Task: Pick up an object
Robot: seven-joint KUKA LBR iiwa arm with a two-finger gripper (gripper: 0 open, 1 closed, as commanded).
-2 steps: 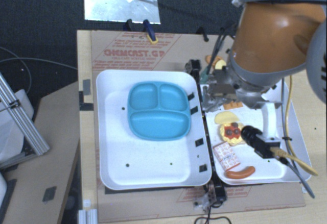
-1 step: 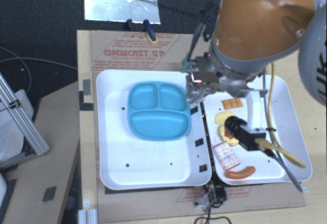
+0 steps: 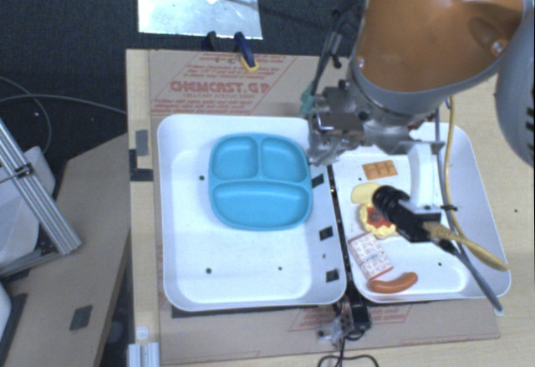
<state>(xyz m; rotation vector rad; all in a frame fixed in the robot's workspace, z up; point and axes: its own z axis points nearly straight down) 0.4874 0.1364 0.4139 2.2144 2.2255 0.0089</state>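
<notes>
While the arm reaches in over the bins, view: camera view, fixed above the bench at a slant.
Arm [image 3: 435, 31]: wrist housing hides much of the tool beneath it.
Gripper [image 3: 323, 148]: low over the wall shared by the left bin [image 3: 180, 190] and the right bin [image 3: 472, 173], near their far end.
Jaw state: cannot tell; nothing is seen pinched.
Blue plate [image 3: 259, 181]: three compartments, flat in the left bin; its far right corner lies just beside the jaws, and the rest spreads picture-left and nearer the camera. Long axis across the picture.
Waffle piece [image 3: 379, 169]: small, orange, flat; near the jaws on the picture-right, across the shared wall.
Yellow piece [image 3: 362, 192]: curved; right of the jaws and slightly nearer the camera.
Red and yellow piece [image 3: 376, 226]: beyond the yellow piece from the jaws, touching or nearly so.
Checked card [image 3: 369, 252]: flat, farther toward the camera from the jaws.
Sausage [image 3: 393, 282]: farthest from the jaws, by the near wall; long axis roughly across the picture, right end slightly raised.
Target (judgement): none fixed yet. The plate corner is closest, but a flat rim offers a poor bite.
Next move (judgement): the small items need a short shift picture-right over the wall, then a descent.
Risk (judgement): closing on the wall itself.
</notes>
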